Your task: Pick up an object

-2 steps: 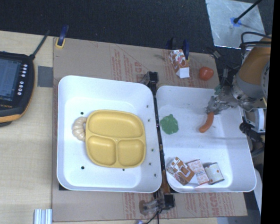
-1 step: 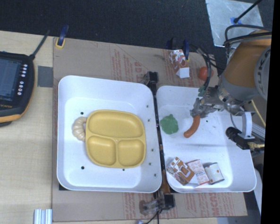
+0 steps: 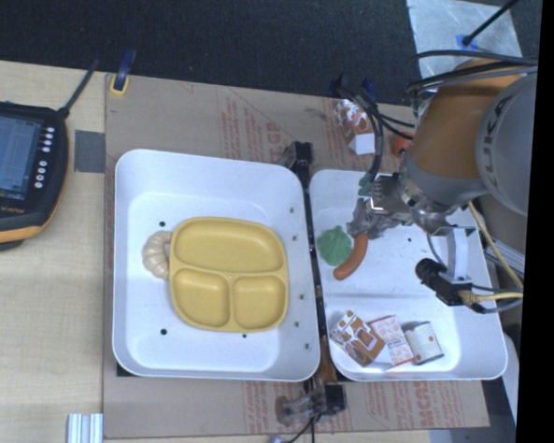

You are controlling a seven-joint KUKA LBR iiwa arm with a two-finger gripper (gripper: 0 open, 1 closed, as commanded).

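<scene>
In the right bin [image 3: 405, 191] an orange-red sausage [image 3: 350, 259] lies at a slant beside a green leafy toy [image 3: 332, 244], the two touching. My gripper [image 3: 364, 221] hangs over the bin's left half, right above the sausage's upper end. Its tips are lost against the dark wrist body. Nothing is visibly held. Along the bin's front edge lie a brown-and-white packet [image 3: 358, 337], a pink-white packet [image 3: 390, 337] and a small white box [image 3: 425, 342].
The left bin [image 3: 143, 194] holds a yellow divided plate [image 3: 228, 272] with a beige pastry [image 3: 155, 253] at its left side. A black cable fitting [image 3: 441, 281] hangs off the arm over the right bin. A teach pendant [image 3: 16, 172] sits at far left.
</scene>
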